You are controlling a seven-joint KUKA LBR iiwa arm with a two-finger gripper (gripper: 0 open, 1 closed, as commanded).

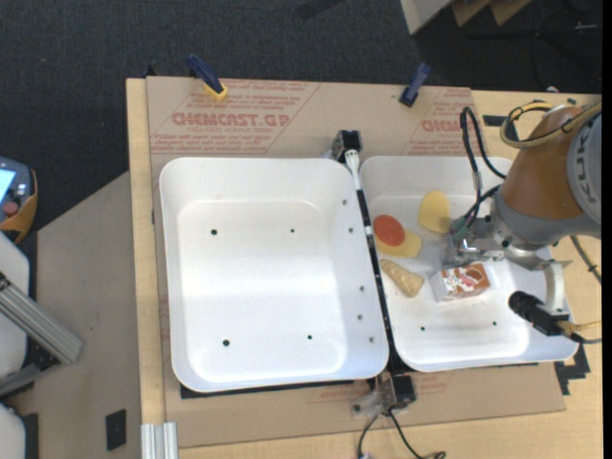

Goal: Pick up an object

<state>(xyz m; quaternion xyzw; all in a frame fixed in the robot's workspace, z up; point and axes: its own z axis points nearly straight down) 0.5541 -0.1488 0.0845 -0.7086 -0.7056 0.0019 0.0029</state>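
Camera view: the gripper (466, 244) hangs low in the right bin (421, 347), just above the packet (463, 281) near the bin's middle. The packet is flat and may slip away. Whether the jaws are spread or pressed together, I cannot tell.

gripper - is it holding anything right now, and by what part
Cannot be told. The gripper sits low in the right bin, just above the clear packet, but no object shows between its fingers.
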